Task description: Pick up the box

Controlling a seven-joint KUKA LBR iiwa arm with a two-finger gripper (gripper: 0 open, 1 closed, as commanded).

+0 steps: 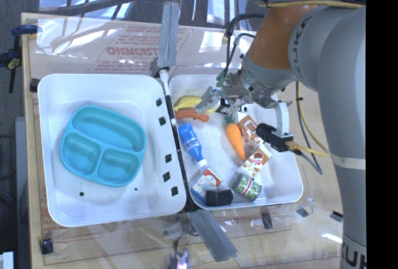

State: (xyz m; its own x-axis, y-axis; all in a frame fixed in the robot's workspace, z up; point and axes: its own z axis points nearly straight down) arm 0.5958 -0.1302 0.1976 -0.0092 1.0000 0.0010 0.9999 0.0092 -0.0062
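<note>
I take the carrot in the right bin as my landmark. Far to its left, in the other bin, lies the blue divided plate; nothing there concerns me. Just left of the carrot is the blue bottle, with a banana and an orange-red piece above it. My gripper hangs up-left of the carrot, over the bin's far end; I cannot tell whether it is released or clenched, and I see nothing in it. The box, as I judge it, lies touching the carrot's right side, tilted. To do this well I would shift right past the carrot, turn to match the box's narrow width, and descend clear of the carrot and the green can below.
</note>
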